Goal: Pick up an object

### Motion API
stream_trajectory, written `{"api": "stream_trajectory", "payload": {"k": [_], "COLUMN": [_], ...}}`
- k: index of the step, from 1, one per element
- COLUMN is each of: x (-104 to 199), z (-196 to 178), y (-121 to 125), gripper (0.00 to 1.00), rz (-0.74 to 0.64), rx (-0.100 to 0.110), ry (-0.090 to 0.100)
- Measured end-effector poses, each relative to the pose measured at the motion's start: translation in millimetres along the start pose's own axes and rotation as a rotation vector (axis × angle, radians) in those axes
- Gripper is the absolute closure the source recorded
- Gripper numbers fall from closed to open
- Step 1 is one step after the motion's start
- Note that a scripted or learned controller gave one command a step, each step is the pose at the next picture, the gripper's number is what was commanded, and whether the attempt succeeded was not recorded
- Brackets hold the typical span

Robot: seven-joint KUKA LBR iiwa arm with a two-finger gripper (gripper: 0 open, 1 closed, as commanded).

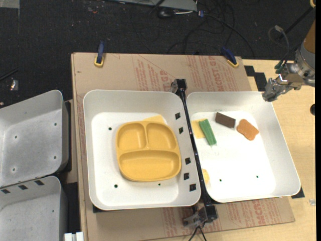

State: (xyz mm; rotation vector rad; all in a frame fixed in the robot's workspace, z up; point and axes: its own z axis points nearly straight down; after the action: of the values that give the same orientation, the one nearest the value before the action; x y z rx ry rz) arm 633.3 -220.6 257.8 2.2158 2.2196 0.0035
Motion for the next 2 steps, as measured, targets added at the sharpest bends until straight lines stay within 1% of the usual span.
{"api": "stream_trajectory", "payload": {"k": [1,2], "x": [58,110], "z": [7,11], "y": [-20,-43], "gripper": [1.0,1.0], "rz": [-0.004,-0.005], "rx": [0.007,0.008], "ry": [0.004,0.004]}}
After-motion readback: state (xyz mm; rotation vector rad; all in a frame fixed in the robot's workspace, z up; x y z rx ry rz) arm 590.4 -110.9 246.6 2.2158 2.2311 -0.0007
